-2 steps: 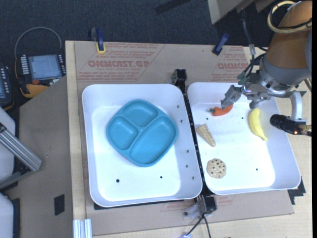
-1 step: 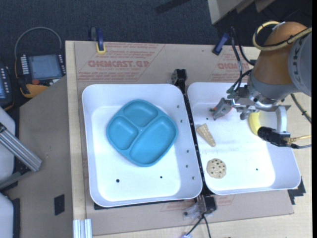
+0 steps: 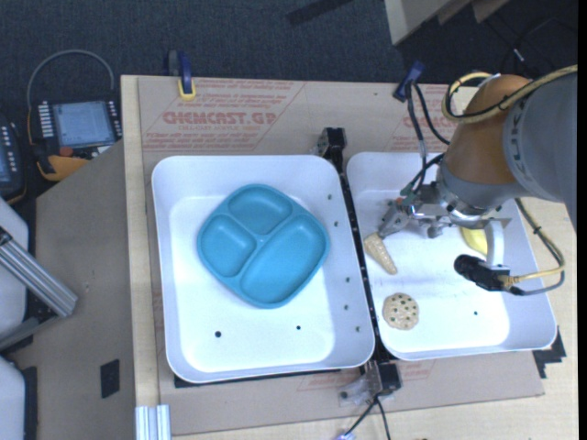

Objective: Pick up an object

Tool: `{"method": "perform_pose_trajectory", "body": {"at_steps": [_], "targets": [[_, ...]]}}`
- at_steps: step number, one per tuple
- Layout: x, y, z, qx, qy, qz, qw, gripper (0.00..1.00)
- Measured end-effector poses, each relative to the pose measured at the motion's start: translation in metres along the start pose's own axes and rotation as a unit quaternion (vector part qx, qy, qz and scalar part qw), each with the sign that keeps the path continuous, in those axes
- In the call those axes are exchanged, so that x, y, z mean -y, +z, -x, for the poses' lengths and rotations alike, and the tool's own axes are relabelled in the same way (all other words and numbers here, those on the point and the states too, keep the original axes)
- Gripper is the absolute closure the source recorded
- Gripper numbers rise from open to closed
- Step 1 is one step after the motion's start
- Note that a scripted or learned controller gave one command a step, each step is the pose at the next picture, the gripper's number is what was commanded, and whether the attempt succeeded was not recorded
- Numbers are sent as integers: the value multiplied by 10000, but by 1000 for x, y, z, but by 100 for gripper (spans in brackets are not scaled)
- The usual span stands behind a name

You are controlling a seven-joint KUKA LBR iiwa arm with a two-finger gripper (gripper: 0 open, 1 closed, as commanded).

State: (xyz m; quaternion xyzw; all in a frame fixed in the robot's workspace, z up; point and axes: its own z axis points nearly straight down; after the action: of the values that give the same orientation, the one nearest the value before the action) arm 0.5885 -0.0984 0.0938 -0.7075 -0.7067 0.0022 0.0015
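gripper (image 3: 410, 220): i can't tell its state from here
cookie (image 3: 400, 310): unpicked in right bin (image 3: 523, 337)
task: i judge nothing lifted yet

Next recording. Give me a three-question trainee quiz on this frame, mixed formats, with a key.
1. True or false: the blue divided plate lies in the left bin.
2. Multiple choice: the cookie sits in the right bin
A. nearer the bottom edge of the view than the cone-shaped pastry
B. on the plate
C. outside both bins
3. Fill in: the tool hangs over the ____ bin.

Key: 1 true; 2 A; 3 right.
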Motion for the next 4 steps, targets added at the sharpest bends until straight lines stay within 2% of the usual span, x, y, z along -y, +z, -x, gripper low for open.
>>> {"method": "perform_pose_trajectory", "body": {"at_steps": [1, 2, 4], "targets": [[0, 10, 0, -9, -4, 6, 10000, 0], [-1, -1, -1, -7, -2, 25, 10000, 100], [5, -101, 10, 4, -9, 58, 10000, 100]]}}
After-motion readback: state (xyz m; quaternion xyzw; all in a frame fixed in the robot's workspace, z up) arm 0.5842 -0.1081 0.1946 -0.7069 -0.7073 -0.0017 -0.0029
